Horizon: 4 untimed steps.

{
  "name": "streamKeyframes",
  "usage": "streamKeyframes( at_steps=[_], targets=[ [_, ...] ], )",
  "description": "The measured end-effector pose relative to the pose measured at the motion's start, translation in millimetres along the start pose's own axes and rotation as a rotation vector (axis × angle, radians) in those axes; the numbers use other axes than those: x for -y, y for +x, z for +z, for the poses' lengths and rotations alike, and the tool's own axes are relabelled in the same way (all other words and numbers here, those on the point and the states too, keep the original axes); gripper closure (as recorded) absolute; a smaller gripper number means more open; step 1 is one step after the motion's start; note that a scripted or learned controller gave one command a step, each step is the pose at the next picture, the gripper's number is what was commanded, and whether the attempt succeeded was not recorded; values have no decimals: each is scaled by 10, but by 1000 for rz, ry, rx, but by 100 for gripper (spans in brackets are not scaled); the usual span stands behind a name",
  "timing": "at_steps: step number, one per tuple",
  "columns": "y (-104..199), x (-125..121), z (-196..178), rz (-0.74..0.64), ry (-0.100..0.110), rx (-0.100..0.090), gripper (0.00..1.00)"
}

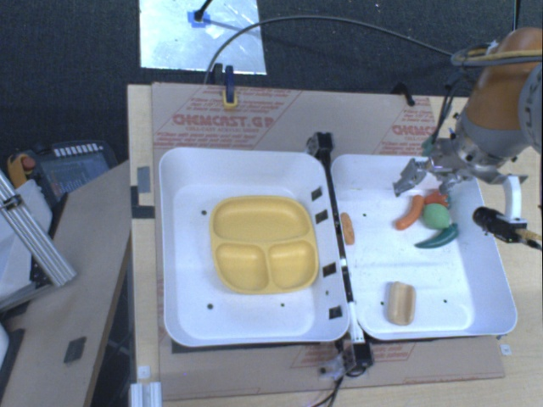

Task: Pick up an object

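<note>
Over the right bin [475, 312] we go, and the gripper [422, 176] hangs low near its back edge, the grey and orange arm [505, 91] coming in from the right and cut off by the frame. The fingers look spread, one grey tip poking left, the other dark and hard to separate from the clutter under it; nothing sits between them.

Just below and right of the gripper lies a tight cluster: an orange carrot [409, 213] lying at a slant, a green ball [437, 216] touching its upper end, and a dark green pepper [437, 236] curling beneath the ball. A speck of red peeks out behind the ball, partly hidden by the gripper, too little to name.

Near the bin's left wall lies a small orange stick [347, 228], apart from the rest. Toward the front rests a tan bread piece [400, 303], all alone.

In the left bin [182, 185] a yellow divided tray [263, 242] sits in the middle, three compartments showing.

Both bins rest on a brown board on the table [140, 125], a black clip where they meet. A black part on the arm's wrist juts over the right bin's rim, its shape hard to make out.
</note>
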State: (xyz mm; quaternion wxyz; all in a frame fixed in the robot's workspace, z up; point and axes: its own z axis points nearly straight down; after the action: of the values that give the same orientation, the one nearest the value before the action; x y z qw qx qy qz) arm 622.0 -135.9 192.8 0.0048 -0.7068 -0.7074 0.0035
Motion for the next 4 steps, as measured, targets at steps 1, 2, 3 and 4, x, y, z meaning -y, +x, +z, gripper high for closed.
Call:
streamKeyframes(
  at_steps=[1, 2, 3, 4],
  targets=[
    [3, -30, -78, -2, -13, 2, 0],
    [-54, 3, 363, 0, -10, 2, 0],
    [-37, 21, 780, 0, -10, 2, 0],
    [-35, 10, 1090, 0, -12, 2, 0]
  ],
)
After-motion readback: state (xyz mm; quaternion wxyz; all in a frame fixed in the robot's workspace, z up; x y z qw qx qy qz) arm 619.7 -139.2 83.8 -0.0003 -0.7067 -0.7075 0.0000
